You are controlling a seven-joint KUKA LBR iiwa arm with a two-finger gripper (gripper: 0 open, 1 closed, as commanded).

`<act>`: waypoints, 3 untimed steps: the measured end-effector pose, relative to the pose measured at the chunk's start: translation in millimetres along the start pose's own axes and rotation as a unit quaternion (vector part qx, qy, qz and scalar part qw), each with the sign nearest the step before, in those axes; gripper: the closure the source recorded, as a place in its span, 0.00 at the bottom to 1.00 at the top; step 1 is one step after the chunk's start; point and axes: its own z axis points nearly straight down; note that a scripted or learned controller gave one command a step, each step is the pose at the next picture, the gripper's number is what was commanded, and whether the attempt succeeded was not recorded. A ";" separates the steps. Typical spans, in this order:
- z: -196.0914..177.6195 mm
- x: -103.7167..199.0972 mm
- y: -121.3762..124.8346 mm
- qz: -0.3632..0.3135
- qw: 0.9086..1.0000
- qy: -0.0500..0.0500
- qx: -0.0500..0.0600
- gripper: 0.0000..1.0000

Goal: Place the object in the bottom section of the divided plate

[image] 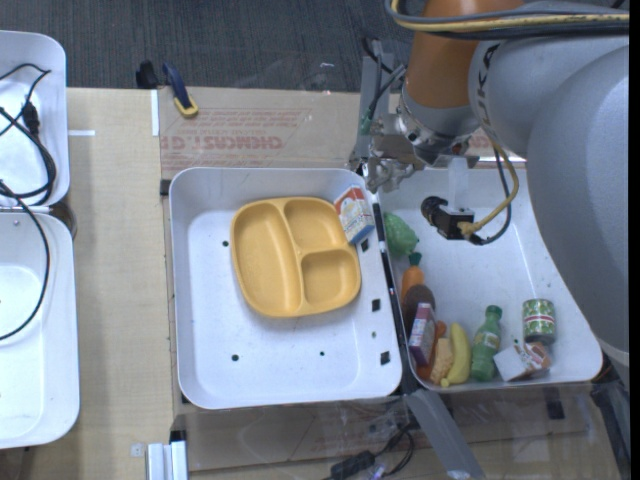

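Note:
A yellow divided plate [292, 256] lies in the left bin [210, 348], with one long section on its left and two smaller ones on its right. A small white carton [354, 214] with red and blue print sits tilted at the plate's upper right rim, against the wall between the bins. My gripper [380, 174] hangs just above and to the right of the carton, over that dividing wall. The wrist hides whether it touches the carton.
The right bin [545, 258] holds a green toy [399, 234], a carrot [413, 272], a brown bottle [419, 303], a banana [458, 354], a green bottle [487, 340], a can [538, 319] and a white packet [520, 362]. A black cable loop [447, 218] hangs from the arm.

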 end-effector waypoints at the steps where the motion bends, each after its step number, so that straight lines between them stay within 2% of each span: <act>1: -34.9 5.0 -41.2 -0.079 0.997 0.001 -0.001 1.00; 2: 8.9 14.2 -38.8 -0.167 0.986 0.001 0.000 1.00; 3: -23.8 84.1 -71.5 -0.189 0.982 0.001 -0.002 1.00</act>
